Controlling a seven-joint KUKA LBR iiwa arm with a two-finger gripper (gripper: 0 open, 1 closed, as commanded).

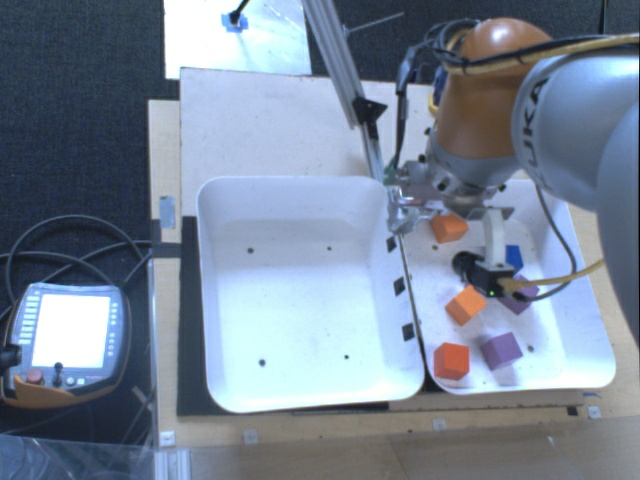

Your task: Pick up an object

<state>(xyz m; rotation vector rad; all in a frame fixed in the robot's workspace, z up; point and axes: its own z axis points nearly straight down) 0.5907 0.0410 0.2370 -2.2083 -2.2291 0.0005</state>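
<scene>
Topmost orange block (449, 228) just beside tool (402, 208), in right bin (592, 360)

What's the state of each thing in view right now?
hand: down at the wall between bins
back orange block: resting, beside hand
middle orange block: resting
front orange block: resting
blue block: resting, partly hidden
back purple block: partly hidden
front purple block: resting
right bin: holds all six blocks
controller: screen lit

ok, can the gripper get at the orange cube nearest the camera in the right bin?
Probably yes: the orange cube lies uncovered, apart from the purple block beside it. The bin wall close by may crowd the gripper.
</scene>
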